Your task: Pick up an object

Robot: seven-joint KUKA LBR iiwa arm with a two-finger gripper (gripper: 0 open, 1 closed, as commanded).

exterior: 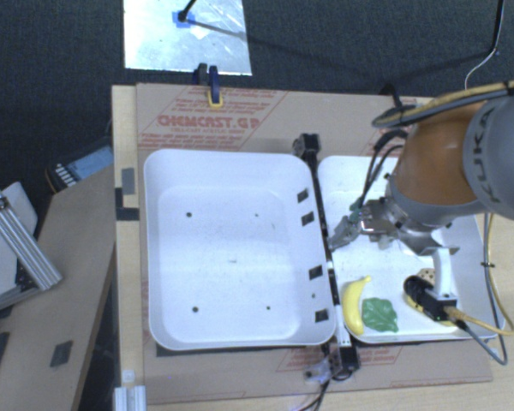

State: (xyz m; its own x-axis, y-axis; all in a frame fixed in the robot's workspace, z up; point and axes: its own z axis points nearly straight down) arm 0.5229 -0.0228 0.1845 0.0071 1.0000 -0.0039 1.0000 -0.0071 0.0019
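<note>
At the near edge of the right bin [344, 168] a yellow banana [354, 305] lies against the divider wall, with a flat green object [379, 314] touching its right side. A small pale spotted piece [427, 276] sits a little farther right, partly hidden. The gripper [348, 229] hangs above the bin beyond the banana, close to the divider and clear of both things; whether it is open or closed cannot be told. The left bin [231, 255] lies alongside. Farther back, a blue and yellow clamp [212, 86] grips the desk [240, 120].
</note>
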